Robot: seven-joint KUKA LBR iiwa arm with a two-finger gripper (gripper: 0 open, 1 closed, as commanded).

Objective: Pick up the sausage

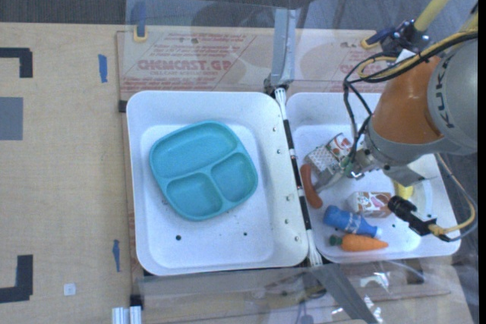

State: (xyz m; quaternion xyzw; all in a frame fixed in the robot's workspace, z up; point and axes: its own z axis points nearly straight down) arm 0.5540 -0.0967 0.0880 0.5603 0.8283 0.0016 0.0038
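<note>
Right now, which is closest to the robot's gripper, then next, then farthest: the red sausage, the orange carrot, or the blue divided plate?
From the gripper:
1. Red sausage, just left of it in the right bin.
2. Orange carrot, at that bin's front edge.
3. Blue divided plate, away in the left bin.

Arm [448, 99]: white letters "KU" legible on grey casing, beside orange band. Clear panel [194, 53] behind left bin [262, 114]: faint reddish mirrored lettering, unreadable. Cartons' print too small to read.
</note>
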